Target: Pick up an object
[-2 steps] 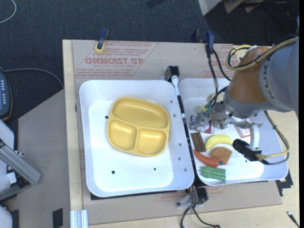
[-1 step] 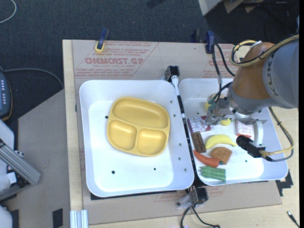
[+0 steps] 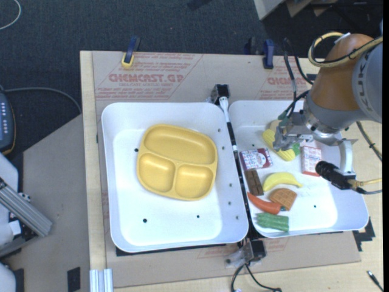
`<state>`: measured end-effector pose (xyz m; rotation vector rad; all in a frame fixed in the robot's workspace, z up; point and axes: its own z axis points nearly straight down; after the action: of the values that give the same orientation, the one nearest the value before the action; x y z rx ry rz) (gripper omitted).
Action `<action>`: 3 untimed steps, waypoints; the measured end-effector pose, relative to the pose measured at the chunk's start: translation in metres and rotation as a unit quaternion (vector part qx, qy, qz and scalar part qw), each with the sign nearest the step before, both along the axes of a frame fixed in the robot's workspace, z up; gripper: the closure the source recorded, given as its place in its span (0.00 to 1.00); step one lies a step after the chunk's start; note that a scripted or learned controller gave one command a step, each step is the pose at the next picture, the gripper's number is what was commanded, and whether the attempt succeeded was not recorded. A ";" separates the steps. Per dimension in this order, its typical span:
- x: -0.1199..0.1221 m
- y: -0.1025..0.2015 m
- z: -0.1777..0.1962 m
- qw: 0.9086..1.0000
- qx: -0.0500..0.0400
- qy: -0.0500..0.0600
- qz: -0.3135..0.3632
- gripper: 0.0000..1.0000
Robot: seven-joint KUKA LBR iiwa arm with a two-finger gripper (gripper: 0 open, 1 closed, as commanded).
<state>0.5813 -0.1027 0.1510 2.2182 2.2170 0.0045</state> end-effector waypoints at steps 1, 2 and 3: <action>0.004 0.004 0.044 1.000 0.000 -0.001 0.001 1.00; 0.005 0.004 0.076 1.000 0.000 0.000 0.001 1.00; 0.005 0.018 0.064 1.000 0.001 0.004 0.001 1.00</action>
<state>0.5865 -0.0843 0.2147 2.2214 2.2252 -0.0020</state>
